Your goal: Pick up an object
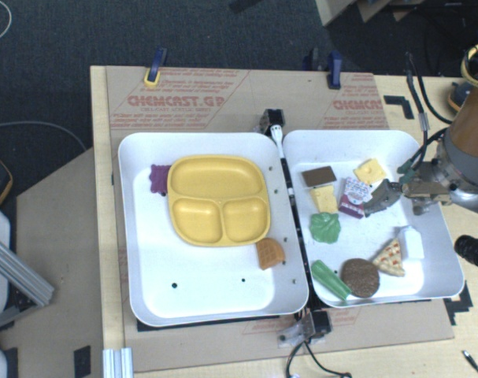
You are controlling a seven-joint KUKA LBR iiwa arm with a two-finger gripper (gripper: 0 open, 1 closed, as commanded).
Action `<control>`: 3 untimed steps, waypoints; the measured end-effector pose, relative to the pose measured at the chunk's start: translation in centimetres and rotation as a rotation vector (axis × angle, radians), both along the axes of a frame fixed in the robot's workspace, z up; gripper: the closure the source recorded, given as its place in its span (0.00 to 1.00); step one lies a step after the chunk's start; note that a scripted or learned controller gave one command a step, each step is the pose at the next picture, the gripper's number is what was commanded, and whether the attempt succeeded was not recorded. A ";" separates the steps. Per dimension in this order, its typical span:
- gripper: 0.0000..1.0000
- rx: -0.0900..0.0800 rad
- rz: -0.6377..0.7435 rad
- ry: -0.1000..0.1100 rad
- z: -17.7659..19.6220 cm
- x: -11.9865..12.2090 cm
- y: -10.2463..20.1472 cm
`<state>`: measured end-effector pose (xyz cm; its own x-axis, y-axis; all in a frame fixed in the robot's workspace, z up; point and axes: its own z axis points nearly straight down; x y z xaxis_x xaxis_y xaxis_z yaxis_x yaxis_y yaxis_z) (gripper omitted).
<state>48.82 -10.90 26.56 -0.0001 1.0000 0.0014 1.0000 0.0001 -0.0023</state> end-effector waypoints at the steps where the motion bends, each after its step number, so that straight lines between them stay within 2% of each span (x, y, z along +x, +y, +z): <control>1: 0.00 0.001 -0.001 0.006 -6.4 -0.1 0.2; 3: 0.00 0.001 -0.001 0.003 -16.1 1.5 0.3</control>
